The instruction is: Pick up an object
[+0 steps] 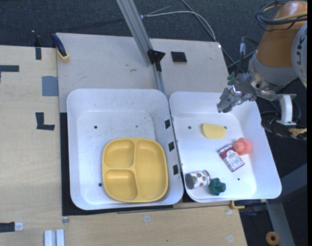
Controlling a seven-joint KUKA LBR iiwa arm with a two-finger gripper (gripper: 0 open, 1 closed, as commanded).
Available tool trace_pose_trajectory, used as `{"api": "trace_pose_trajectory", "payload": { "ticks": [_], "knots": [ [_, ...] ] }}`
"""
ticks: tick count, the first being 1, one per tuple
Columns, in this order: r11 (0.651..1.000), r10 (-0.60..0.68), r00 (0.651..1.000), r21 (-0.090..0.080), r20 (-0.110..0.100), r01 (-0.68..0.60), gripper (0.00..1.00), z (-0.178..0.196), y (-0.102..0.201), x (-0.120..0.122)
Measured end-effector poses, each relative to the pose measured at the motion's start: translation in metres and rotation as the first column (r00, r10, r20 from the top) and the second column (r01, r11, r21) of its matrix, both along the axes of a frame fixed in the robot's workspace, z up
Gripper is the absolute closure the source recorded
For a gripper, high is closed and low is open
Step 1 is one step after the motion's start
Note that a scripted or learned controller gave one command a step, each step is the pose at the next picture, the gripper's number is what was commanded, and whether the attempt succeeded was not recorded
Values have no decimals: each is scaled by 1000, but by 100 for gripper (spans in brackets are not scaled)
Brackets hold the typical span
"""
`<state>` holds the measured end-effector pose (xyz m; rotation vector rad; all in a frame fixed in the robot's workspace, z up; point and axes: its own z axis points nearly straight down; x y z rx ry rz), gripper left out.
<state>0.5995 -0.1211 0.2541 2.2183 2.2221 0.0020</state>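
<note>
Dark green lumpy toy (216, 187) and small printed can (197, 179): right white bin's (263, 181) near edge. Pale yellow wedge (213, 131): mid-bin. Grey arm (278, 45), orange-banded, slants down; tool (226, 102) above far edge, finger spread indiscernible.

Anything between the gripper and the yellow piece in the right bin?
Nothing visible. The gripper sits over the right bin's far edge, and the yellow piece lies just below it in this view, with bare white floor between.
</note>
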Motion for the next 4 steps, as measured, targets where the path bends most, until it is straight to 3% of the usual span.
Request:
{"api": "trace_pose_trajectory", "payload": {
  "ticks": [2,4],
  "knots": [
    [1000,4,1000,1,-4,-4,100,3,112,-1],
    [1000,3,1000,0,-5,-3,100,-32,213,9]
  ]
}}
